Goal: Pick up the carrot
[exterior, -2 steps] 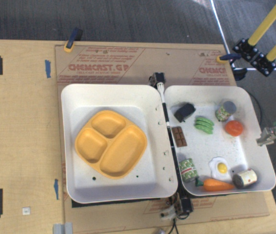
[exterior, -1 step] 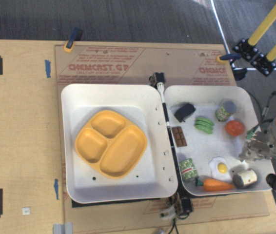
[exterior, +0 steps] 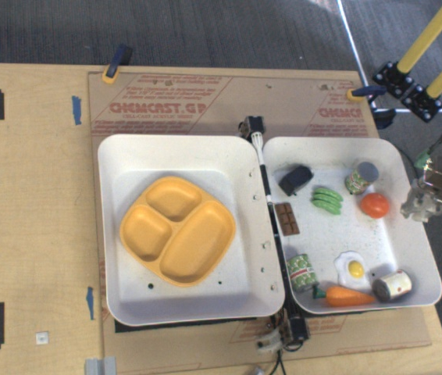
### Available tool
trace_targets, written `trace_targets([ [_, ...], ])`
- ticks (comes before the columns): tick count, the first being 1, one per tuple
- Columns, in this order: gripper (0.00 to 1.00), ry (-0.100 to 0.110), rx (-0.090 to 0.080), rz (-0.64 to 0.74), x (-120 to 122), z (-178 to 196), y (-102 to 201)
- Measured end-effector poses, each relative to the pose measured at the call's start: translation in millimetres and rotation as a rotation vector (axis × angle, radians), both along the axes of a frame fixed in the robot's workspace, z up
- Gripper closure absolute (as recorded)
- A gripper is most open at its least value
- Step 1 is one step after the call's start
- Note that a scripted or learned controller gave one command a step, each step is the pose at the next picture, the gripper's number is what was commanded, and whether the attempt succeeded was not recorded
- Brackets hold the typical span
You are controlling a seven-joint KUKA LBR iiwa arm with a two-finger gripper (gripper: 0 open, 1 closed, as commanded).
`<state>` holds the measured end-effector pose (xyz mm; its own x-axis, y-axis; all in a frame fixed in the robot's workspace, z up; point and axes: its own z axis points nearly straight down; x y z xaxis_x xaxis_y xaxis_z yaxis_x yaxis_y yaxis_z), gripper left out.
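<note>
Jaws: honestly can't be told from this angle. The gripper is seen as a metallic lump just off the right rim of the right bin, and whether it is spread or pressed together isn't shown. Nothing is seen held in it.

Carrot: the carrot is lying flat along the near wall of the right bin, tip pointing left, well apart from the gripper.

Neighbours: it's pretty boxed in. A green can is tipped just beside its tip, a white-and-brown cylinder is touching or nearly touching its thick end, and a fried egg is parked just behind it.

Progress: judged as barely started, since the carrot hasn't been reached yet and a crossing of the bin is still needed.

Risk 1: the bin wall. With the carrot hugging the near wall, one side of the grasp could be blocked by the rim, so a grip along its length might be forced.

Risk 2: wrong pick. The cylinder or the egg could easily be caught instead if the descent is slightly off.

Risk 3: roll-out. The carrot is round and tapered, so it could be squirted sideways if it's pinched off-centre.

Risk 4: clutter on the way. The tomato sits between gripper and carrot and could be knocked if the path is kept low.

Left bin: the left bin with its yellow plate isn't involved.
</note>
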<state>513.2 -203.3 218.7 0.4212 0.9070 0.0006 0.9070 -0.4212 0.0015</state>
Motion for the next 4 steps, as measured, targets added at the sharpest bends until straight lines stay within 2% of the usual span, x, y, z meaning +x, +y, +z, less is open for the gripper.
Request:
trace_targets([
  [1, 1.0, 0.0, -0.002, 0.246, 79.5, 57.2, -11.1],
  [2, 1.0, 0.004, 0.002, 0.237, 62.2, -8.5, 61.5],
  [3, 1.0, 0.005, 0.002, 0.035, 22.8, -34.4, 145.6],
  [4, 0.0, 0.005, 0.002, 0.035, 22.8, -34.3, 145.4],
])
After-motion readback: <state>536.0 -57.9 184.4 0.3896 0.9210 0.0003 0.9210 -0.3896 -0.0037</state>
